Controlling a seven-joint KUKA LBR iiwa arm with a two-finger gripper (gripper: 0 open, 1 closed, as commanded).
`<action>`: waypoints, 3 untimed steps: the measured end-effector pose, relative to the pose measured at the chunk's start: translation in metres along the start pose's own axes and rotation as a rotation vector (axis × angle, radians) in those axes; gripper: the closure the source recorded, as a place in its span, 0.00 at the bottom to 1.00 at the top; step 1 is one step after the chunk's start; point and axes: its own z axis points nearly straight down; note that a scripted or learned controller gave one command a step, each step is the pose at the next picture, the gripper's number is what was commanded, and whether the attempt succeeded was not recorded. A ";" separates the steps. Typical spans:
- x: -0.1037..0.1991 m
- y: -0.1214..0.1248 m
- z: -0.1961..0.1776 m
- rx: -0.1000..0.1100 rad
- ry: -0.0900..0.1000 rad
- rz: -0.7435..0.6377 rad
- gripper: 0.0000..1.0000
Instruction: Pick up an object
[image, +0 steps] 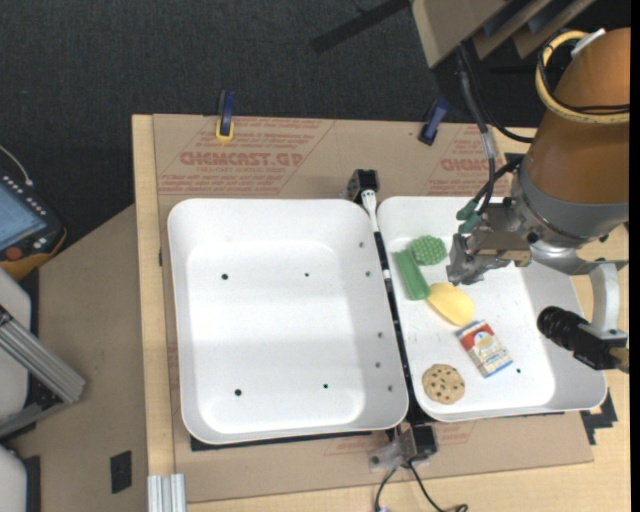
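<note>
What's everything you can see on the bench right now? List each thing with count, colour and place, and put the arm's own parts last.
Left bin: 1, white, left half of the bench.
Right bin: 1, white, beside the left bin.
Brush: 1, green, upper left of the right bin, near the divider.
Yellow object: 1, yellow, rounded, middle of the right bin, just below the gripper.
Small carton: 1, red and white, right of the bin's centre.
Cookie: 1, tan with dark chips, lower part of the right bin.
Clamps: 2, blue, on the cardboard's far edge.
Cardboard sheet: 1, brown, under both bins.
Arm: 1, grey with orange band, reaching in from the right.
Gripper: 1, grey, over the right bin, just above the yellow object.
</note>
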 end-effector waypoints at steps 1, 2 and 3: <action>0.032 0.024 -0.008 -0.003 -0.001 0.001 1.00; -0.050 0.002 0.042 0.008 -0.002 0.014 1.00; 0.014 0.009 0.007 -0.003 0.001 -0.003 1.00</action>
